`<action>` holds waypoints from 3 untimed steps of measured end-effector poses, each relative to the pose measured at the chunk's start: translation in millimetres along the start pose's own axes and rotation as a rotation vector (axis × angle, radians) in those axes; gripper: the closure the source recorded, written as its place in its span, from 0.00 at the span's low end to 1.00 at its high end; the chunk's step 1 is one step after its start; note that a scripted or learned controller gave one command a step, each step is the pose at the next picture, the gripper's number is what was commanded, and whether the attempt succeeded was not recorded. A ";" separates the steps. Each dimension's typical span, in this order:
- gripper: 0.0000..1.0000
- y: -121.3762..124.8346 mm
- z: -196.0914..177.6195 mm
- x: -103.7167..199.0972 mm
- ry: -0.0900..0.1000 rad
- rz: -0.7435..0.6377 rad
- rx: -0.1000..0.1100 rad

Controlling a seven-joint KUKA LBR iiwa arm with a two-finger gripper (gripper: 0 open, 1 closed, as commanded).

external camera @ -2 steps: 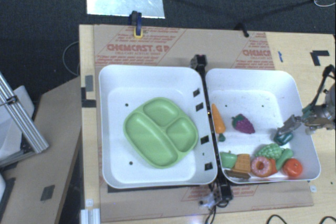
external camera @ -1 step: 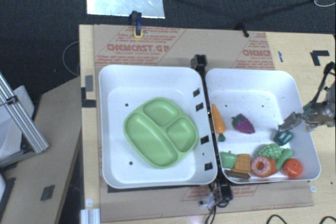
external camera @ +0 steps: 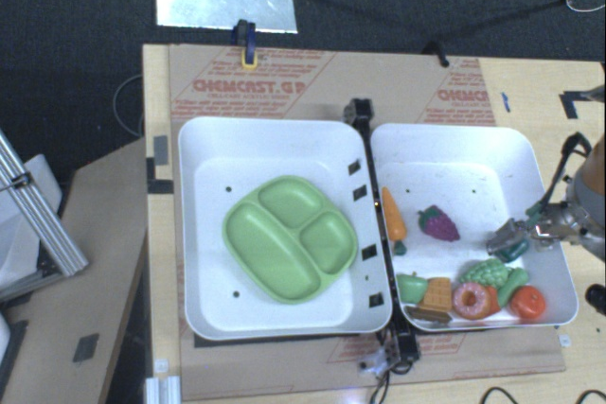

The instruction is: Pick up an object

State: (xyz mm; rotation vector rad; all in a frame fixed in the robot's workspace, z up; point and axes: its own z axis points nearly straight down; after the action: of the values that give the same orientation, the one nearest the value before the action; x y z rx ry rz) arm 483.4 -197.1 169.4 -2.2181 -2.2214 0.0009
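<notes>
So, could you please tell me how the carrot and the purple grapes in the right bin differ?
The carrot is orange, long and thin; the purple grapes are a short, rounded bunch. The carrot lies against the right bin's left wall, while the grapes sit nearer the middle of its floor. The carrot points up and down the view; the grapes lie slanted. Both have a green top and lie apart from the pile along the near edge.

Green divided plate in the left bin, toy carrot, purple grapes, donut and tomato in the right bin, gripper low at frame right.
</notes>
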 end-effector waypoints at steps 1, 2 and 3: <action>0.00 -2.6 62.7 -0.1 0.000 0.001 0.001; 0.00 -1.9 86.0 0.3 -0.001 0.000 -0.002; 1.00 -0.4 73.1 -0.6 -0.003 0.001 -0.007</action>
State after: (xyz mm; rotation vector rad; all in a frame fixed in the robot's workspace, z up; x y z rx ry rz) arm 482.8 -197.6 96.3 -2.2238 -2.2258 -0.0045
